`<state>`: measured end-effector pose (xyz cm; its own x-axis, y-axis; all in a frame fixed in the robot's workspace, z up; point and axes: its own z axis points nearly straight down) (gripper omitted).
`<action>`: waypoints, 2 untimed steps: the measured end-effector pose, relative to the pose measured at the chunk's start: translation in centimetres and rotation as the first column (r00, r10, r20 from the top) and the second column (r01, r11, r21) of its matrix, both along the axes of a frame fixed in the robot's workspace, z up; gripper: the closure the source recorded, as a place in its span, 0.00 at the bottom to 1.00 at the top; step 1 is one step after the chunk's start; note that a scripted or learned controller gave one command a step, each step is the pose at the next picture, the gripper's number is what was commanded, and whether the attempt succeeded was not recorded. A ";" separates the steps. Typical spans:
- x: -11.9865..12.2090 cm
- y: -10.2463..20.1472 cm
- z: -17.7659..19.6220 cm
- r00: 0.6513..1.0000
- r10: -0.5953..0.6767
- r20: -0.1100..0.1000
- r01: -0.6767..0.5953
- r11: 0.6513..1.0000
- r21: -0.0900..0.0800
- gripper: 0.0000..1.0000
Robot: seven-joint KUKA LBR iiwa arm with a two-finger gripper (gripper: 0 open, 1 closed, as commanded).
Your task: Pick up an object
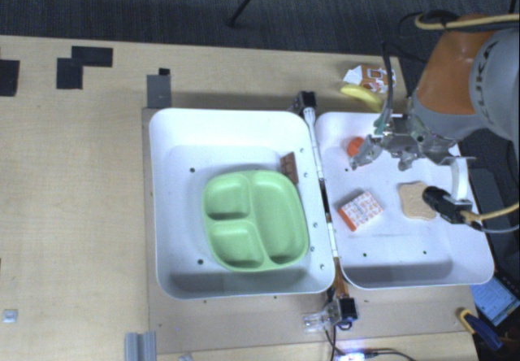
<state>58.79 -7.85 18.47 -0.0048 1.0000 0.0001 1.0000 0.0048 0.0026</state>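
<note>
Here, gripper over the right bin, finger state unclear, small orange piece just beside, patterned box below.

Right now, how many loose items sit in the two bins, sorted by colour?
Green: 1, the divided tray in the left bin.
Brown: 1, a small piece at the tray's far edge.
Orange-red: 1, a small object in the right bin.
Orange and white: 1, a small packet.
Tan: 1, a flat piece.
Total: 5
</note>
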 end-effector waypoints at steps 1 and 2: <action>4.5 -0.4 -9.9 1.000 0.002 0.003 -0.002 1.000 -0.001 0.00; 4.6 -0.3 -8.7 1.000 0.007 0.006 -0.007 1.000 -0.001 1.00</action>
